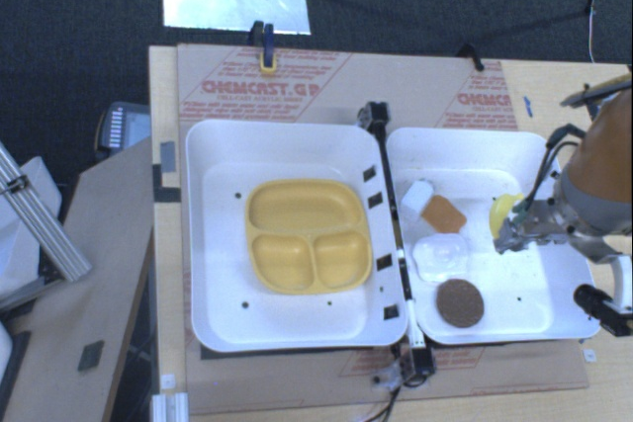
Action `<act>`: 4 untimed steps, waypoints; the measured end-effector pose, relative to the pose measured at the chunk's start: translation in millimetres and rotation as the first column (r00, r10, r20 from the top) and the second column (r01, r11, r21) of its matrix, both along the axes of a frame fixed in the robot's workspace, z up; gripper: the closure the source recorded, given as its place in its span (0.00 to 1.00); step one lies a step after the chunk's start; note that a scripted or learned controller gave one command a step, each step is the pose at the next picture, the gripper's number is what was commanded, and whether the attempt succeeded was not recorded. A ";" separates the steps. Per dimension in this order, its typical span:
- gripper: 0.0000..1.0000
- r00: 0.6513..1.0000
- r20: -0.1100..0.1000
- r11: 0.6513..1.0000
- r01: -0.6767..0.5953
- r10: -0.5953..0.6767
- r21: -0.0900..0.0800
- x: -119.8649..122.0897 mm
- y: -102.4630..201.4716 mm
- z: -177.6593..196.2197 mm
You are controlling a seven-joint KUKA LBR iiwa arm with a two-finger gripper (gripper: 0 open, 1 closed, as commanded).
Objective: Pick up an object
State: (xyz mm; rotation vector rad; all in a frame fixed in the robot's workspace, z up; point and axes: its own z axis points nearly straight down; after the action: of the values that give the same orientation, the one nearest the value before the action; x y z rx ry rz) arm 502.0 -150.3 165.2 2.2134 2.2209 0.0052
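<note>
You see two white bins side by side on the bench. The left bin (213, 212) holds a yellow divided tray (305, 234) lying flat near its middle. In the right bin (475, 148), an orange block (444, 213) touches a small white piece (415, 197); below them lie a clear lid (441, 258) and a brown disc (460, 302). The gripper (514, 237) sits low at the bin's right side, just beside a yellow object (501, 211).
</note>
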 end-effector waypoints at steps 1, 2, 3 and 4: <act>1.00 1.000 0.000 1.000 -0.002 0.002 0.000 5.2 9.4 50.8; 1.00 1.000 0.002 1.000 -0.002 0.002 0.000 7.2 9.1 104.9; 1.00 1.000 -0.002 1.000 -0.007 0.007 0.003 39.6 61.3 104.6; 1.00 1.000 -0.003 1.000 -0.007 0.007 0.004 71.4 116.4 93.2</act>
State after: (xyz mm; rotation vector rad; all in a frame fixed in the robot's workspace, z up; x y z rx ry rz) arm 573.4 -33.9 258.3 2.2088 2.2327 0.0055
